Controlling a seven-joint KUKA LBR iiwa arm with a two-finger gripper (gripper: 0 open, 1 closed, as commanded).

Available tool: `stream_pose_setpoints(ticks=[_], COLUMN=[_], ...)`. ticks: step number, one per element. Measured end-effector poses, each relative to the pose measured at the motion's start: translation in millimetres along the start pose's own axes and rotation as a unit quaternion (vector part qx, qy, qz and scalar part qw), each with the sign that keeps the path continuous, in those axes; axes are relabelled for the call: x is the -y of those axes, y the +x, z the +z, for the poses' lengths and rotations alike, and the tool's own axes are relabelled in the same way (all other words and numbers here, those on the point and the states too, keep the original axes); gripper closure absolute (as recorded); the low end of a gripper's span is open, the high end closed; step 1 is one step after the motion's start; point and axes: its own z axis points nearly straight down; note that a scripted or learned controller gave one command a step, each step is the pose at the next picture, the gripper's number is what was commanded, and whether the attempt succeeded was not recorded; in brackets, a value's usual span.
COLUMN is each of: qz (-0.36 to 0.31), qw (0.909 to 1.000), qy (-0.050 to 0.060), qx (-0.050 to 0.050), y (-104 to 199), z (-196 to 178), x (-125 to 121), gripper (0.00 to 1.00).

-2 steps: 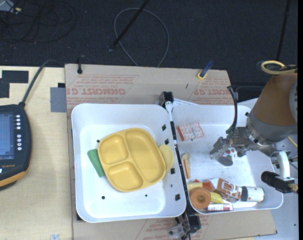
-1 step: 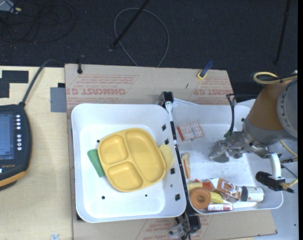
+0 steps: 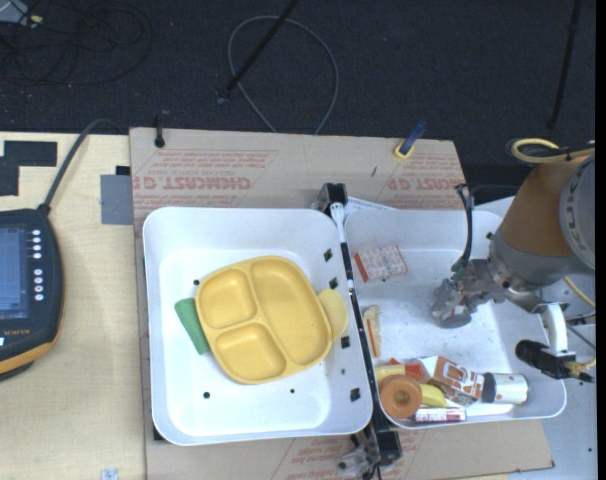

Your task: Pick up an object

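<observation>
Over the right bin, we see the gripper lowered close to the bin's bare white floor, toward the middle of its right half. The metal fingers are bunched in a blur of grey, and we cannot tell whether they are spread or closed; nothing shows between them. The grey arm with its orange band comes in from the right edge and bends down to it.

Nearest the gripper, well to its left, lies a small red-and-white packet on the bin floor, apart from everything else. Below the gripper, along the bin's near wall, we find a cluster of things to pick: a white tube with a dark cap lying on its side, an orange-and-white carton touching it, a round orange-lidded object at the left end, and something yellow tucked between them. A thin pale item rests by the bin's left wall.

In the left bin, a yellow divided plate with three compartments lies flat, covering part of a green object at its left edge.

Beyond the bins, a black and orange teach pendant sits on the bench at far left.
</observation>
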Motion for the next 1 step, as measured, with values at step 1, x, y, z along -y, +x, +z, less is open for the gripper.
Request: stream_pose_setpoints(ticks=[1], qz=[-0.006], qw=[1.0000], qy=[-0.008], qx=[-0.001], y=[112.2], z=[-97.4], x=[-14.8], gripper=[1.00])
